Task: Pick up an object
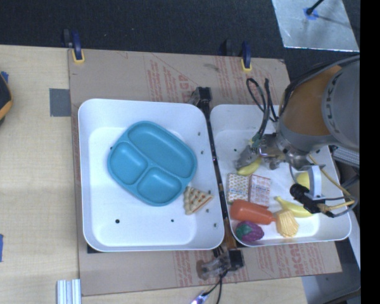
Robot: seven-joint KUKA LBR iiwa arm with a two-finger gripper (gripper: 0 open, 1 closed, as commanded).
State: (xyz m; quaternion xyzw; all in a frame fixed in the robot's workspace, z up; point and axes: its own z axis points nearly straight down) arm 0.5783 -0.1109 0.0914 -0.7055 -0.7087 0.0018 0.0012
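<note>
Nearest the camera, along the front of the right bin [332,236]: a purple toy vegetable [249,232], an orange carrot [251,212] just behind it, and a yellow corn cob [287,223] to the right. A little further back: two small printed packets [249,187] lying side by side, and a yellow banana-like piece [294,207] by the right wall. In the left bin [88,170]: a waffle wedge [197,199] near the front right, touching the edge of a blue divided plate [152,161] that sits tilted across the middle. Further back in the right bin: a yellow toy [248,166] lying just beside the gripper [261,149], which hangs low over the bin floor beneath the grey and orange arm [316,113]. Cannot tell from here whether anything is pinched or how the gripper is set. Beyond both bins: cardboard sheet [145,75] clipped to the bench.
</note>
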